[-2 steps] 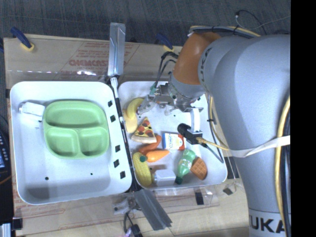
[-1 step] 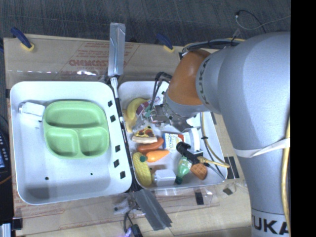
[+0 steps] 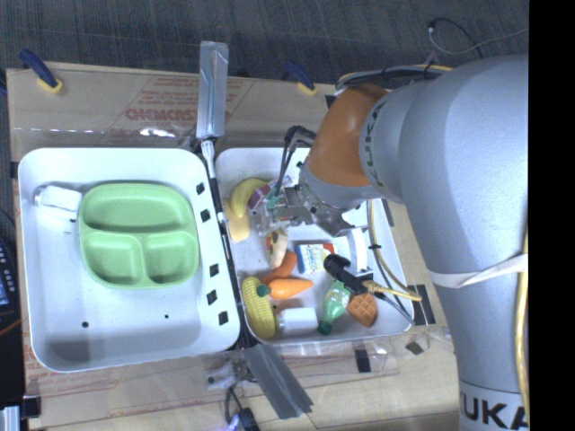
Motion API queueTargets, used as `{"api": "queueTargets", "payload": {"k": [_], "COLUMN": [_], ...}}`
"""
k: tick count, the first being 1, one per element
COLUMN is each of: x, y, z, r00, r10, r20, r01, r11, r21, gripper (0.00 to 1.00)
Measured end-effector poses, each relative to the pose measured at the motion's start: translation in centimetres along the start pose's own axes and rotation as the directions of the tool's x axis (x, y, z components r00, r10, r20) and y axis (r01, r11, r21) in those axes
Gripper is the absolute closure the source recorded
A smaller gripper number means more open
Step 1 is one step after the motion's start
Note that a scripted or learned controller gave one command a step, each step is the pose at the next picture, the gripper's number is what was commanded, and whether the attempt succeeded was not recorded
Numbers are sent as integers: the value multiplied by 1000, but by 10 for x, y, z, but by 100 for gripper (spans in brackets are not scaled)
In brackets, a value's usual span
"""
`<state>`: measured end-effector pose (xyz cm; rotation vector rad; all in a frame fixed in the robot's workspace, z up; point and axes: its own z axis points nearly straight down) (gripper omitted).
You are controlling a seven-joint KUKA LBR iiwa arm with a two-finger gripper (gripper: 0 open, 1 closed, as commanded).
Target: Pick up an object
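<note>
Now the fingers (image 3: pixel 274 212) hover (opening unclear) beside the banana (image 3: pixel 241 206)

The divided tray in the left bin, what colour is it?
Light green; the divided tray shows plainly in the camera view.

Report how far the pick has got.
Done: the arm has reached into the right bin, the gripper low beside the banana. In hand: nothing visibly held. Left: grasp and lift; the carrot and corn lie in the bin.
</note>
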<state>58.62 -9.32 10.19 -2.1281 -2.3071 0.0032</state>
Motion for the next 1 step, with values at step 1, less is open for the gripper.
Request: {"api": "queueTargets", "payload": {"k": [1], "x": [72], "y": [26], "z": [-91], "r00": [999], "r10": [-47], "r20": [0], "r01": [47], "r11": [999], "r21": [-2], "gripper": [100]}}
